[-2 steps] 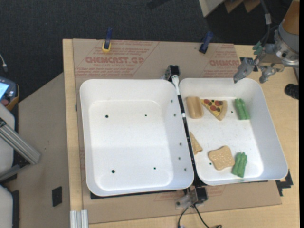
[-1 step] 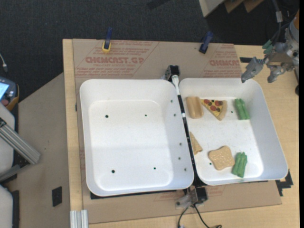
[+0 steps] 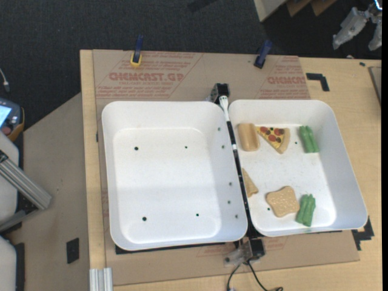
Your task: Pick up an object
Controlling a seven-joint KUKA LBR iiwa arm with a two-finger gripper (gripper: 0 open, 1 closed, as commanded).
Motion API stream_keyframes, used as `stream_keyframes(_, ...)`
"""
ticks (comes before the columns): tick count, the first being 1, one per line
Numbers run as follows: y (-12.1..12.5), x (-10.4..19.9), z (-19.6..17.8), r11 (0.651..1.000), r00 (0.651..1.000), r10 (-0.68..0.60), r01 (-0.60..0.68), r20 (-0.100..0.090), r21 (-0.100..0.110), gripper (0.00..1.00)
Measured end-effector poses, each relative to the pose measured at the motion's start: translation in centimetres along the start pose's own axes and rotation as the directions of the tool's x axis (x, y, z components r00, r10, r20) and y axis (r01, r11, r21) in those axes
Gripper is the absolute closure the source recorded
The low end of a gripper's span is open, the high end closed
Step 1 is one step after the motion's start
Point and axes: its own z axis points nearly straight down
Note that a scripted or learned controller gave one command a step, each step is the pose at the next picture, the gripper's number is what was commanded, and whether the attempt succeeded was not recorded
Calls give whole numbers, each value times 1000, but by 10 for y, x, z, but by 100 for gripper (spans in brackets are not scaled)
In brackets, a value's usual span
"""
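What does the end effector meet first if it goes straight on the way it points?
Probably the cardboard sheet beyond the right bin. The end effector sits past the sheet's far right corner, seemingly angled down-left; it is small and depth is unclear.

Tool [image 3: 356, 24] at view's upper right corner, pale grey, partly cropped.

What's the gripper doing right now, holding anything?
Gripper: up at the far right corner, away from both bins, too blurred to tell its state; nothing seen in it.
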Motion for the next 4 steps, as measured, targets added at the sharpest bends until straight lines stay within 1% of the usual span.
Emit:
stream_keyframes(1, -28, -54, 27, 1000, 1000, 9, -9, -5, 23, 0)
stream_keyframes(2, 0, -55, 21, 1000, 1000, 2, -2, -3, 15, 0)
stream_keyframes(4, 0, -55, 21, 1000, 1000, 3, -2, -4, 17, 0)
